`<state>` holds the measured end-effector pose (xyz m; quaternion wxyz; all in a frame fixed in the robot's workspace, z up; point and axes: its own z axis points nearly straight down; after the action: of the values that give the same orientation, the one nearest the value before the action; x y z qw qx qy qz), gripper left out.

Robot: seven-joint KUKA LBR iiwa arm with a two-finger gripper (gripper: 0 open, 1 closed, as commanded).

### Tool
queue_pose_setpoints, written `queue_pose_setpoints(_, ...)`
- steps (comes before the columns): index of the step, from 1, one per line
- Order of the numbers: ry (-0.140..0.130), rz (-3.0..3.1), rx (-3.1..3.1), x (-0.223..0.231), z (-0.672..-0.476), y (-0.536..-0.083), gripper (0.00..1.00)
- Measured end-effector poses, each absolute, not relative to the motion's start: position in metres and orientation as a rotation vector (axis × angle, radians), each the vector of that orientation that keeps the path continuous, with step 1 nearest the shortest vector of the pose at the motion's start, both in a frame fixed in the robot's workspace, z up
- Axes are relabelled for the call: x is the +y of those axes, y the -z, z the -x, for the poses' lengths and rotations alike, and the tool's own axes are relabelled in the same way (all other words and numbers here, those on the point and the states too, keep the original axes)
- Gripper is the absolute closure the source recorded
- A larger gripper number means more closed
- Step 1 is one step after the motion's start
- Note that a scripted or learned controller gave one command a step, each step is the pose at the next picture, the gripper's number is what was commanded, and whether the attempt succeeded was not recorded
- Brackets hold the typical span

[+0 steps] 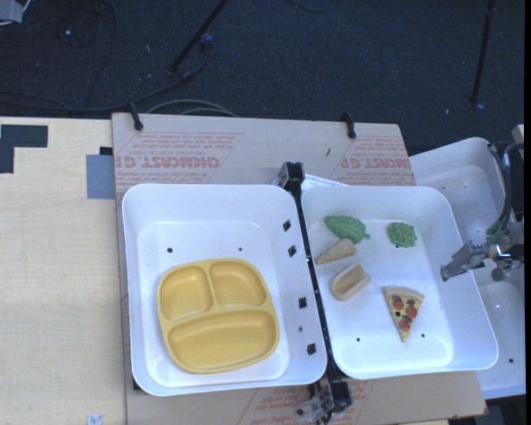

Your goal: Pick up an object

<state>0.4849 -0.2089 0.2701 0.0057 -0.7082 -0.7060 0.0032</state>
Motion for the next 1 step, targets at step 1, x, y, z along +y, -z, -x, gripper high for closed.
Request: queue_pose_setpoints(1,-0.002,2.219,-2.219,-0.2085,-0.4868,-0.2752,0.0)
